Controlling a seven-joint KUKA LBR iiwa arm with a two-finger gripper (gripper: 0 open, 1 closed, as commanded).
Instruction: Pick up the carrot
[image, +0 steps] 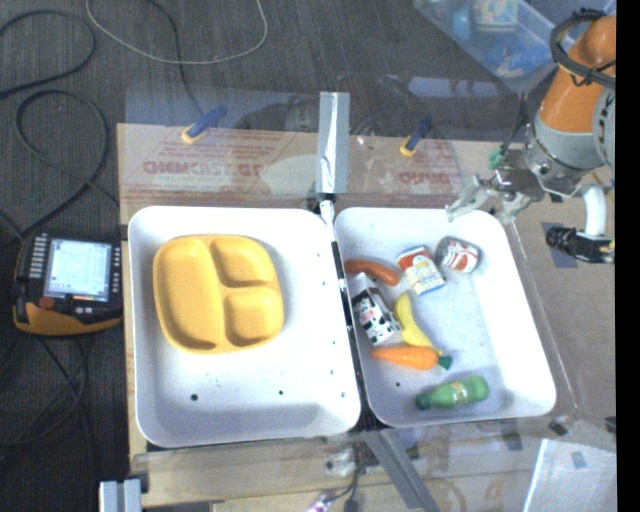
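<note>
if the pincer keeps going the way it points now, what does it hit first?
Probably the right bin's upper right rim: the pincer points down-left, just above that corner. Beyond it lies the small can. Depth is unclear.

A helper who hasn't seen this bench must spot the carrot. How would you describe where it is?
Look in the right bin of the two white ones. The carrot lies in its lower half, just below the banana and above the green bottle. It is orange and tapered, with a small green tuft at its right end.
</note>
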